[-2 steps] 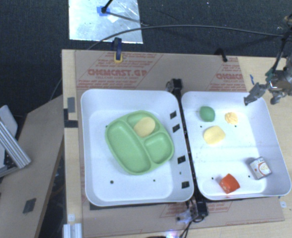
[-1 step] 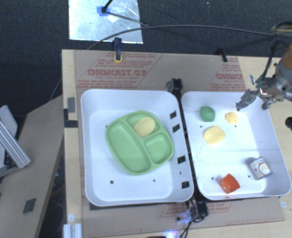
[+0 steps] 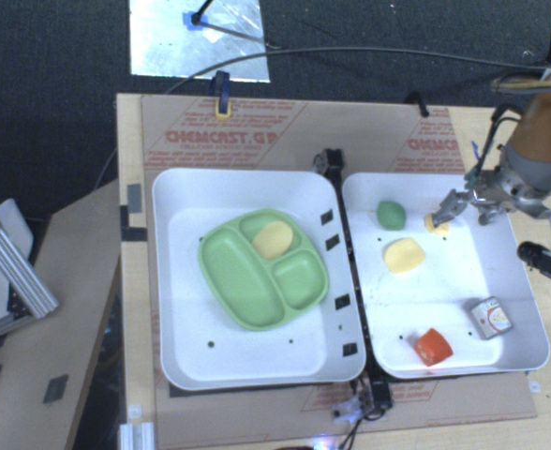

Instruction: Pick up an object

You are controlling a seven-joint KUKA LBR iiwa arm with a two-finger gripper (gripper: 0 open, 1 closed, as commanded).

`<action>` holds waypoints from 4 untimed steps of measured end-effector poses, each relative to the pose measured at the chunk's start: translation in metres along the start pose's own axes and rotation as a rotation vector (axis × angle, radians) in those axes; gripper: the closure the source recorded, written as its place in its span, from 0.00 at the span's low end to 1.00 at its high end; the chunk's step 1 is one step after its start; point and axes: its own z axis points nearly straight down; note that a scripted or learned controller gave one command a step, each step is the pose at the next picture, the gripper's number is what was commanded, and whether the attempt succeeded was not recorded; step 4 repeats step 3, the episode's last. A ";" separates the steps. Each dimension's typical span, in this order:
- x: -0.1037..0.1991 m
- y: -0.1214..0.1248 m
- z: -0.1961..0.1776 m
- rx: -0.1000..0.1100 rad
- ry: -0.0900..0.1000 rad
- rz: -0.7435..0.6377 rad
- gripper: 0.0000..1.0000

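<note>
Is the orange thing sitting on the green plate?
No, the orange thing lies in the right bin, while the green plate in the left bin holds a yellow lump.

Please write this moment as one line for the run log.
pincer: over right bin, beside green ball | holding: nothing visible | right bin: yellow lump, red block, small can | left bin: green tray

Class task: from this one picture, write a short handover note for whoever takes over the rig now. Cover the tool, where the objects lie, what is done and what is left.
Tool: over the right bin, near its far edge, beside the green ball; no object seen between its fingers.
Right bin: green ball, yellow lump, red piece, small tin.
Left bin: green tray with a yellow piece in one compartment.
Done: nothing lifted yet.
Left: grasp and lift one object.
</note>
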 end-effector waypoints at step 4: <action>0.000 0.001 -0.008 -0.007 -0.002 -0.001 1.00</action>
